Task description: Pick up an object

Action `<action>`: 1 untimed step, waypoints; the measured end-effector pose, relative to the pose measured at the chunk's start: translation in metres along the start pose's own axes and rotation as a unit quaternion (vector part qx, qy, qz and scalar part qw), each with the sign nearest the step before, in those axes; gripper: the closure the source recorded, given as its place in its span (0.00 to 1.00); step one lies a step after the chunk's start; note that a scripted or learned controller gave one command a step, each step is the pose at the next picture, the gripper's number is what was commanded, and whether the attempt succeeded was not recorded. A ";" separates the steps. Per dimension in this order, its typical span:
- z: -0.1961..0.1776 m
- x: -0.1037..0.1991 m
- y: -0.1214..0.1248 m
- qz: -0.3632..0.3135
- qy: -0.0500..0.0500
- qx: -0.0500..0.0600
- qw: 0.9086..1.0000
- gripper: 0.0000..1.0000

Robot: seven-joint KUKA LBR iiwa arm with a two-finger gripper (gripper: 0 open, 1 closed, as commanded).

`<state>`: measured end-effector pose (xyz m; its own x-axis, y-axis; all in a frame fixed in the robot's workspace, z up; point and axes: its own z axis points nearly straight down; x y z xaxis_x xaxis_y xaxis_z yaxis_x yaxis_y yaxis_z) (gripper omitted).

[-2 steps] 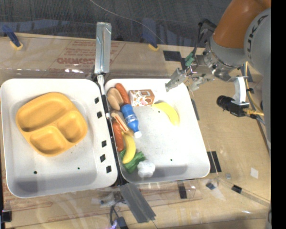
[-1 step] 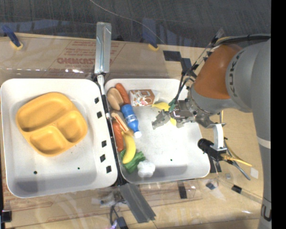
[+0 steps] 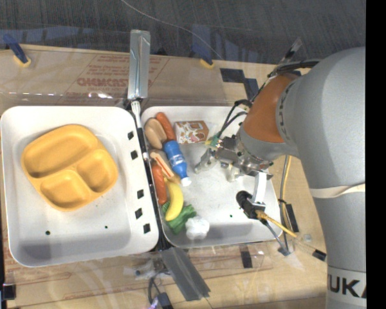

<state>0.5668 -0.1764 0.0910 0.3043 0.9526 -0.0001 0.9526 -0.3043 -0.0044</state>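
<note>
**Objects bunched on right bin's left side, gripper low over bare floor**

Objects for picking all sit in the right bin, packed along its left wall. Likely shoved or dropped there, which leaves the middle and right of the floor bare.

Camera view, top to bottom of the cluster: tan bread-roll shape lying beside an orange-red sausage-like piece, both smooth moulded plastic by the look. Small printed carton just right of them, boxy, flat faces. Blue bottle with pale cap lies on its side, pointing down-right. Red-orange pieces hug the wall below it, too jumbled to name. Yellow banana, curved and glossy, rests partly on a green leafy item. White crumpled lump near the bin's front edge, soft-looking.

Left bin holds a yellow divided tray, rigid, rounded, three compartments.

Gripper hangs low in the right bin, just right of the blue bottle, near it but apart. Metal linkage blurs together, so how far the claw is open I cannot tell; nothing is visibly held. Grey arm with orange band comes in from the right.

Judgement: bottle is the nearest candidate; round and lying flat, it may roll or slip.
</note>
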 end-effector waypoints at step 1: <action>-0.033 0.032 0.067 0.064 0.000 0.001 0.998 0.00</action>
<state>0.6402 -0.1662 0.1235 0.4235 0.9059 -0.0005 0.9059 -0.4235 -0.0054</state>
